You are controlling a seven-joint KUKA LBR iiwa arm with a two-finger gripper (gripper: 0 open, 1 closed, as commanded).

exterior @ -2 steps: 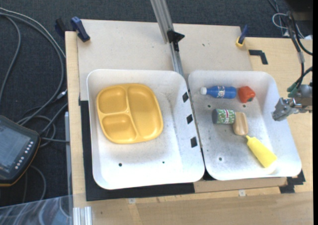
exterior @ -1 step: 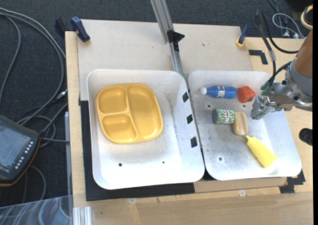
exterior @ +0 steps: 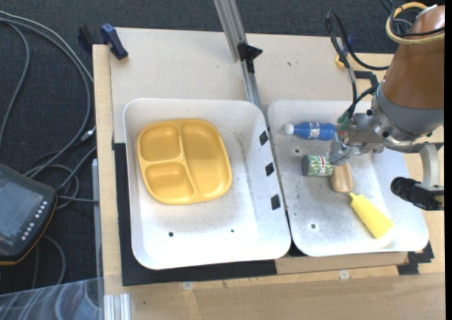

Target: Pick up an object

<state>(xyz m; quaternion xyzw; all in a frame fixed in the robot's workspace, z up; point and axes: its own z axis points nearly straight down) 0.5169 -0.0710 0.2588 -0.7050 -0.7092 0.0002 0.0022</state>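
Divided plate point(exterior: 185, 161) in left bin point(exterior: 141, 241), bottle point(exterior: 313, 130), can point(exterior: 318, 165) in right bin point(exterior: 304, 237)

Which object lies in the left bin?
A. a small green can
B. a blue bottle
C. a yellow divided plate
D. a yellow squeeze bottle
C: the yellow divided plate lies alone in the left bin, while the blue bottle, the small green can and the yellow squeeze bottle all lie in the right bin.
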